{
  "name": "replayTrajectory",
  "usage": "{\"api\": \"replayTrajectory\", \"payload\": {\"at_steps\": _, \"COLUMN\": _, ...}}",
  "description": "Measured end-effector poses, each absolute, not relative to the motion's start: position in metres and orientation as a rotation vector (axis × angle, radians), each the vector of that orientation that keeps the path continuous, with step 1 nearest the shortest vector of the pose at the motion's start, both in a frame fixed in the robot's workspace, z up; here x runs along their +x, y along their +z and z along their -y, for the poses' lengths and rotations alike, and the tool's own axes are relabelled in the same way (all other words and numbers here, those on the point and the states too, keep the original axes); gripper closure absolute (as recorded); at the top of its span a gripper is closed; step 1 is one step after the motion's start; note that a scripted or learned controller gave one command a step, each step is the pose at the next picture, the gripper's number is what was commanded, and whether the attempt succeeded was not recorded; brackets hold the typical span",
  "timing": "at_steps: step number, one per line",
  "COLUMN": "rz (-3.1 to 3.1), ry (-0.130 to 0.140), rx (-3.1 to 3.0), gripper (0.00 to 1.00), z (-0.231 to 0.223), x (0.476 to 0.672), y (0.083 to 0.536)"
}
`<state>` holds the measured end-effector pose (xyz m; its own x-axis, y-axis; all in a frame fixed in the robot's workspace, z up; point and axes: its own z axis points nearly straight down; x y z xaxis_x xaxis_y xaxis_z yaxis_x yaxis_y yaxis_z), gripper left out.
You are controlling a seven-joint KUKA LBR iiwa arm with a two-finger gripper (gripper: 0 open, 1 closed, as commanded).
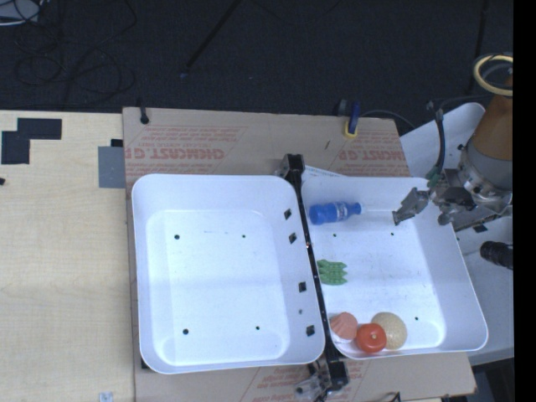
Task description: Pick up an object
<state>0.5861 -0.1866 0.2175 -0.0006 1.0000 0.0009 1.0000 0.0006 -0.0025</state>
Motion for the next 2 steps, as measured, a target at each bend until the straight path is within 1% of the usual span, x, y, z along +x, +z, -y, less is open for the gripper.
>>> {"api": "replayTrajectory", "payload": {"at_steps": 1, "rz": 2.222, "ry": 0.002, "rx": -2.217, "gripper": 1.00, "z": 0.187, "x": 0.586, "y": 0.227}}
{"api": "replayTrajectory", "payload": {"at_steps": 2, "rz": 2.219, "ry": 0.004, "rx": -2.212, "gripper": 1.00, "z": 0.135, "x": 0.529, "y": 0.220}}
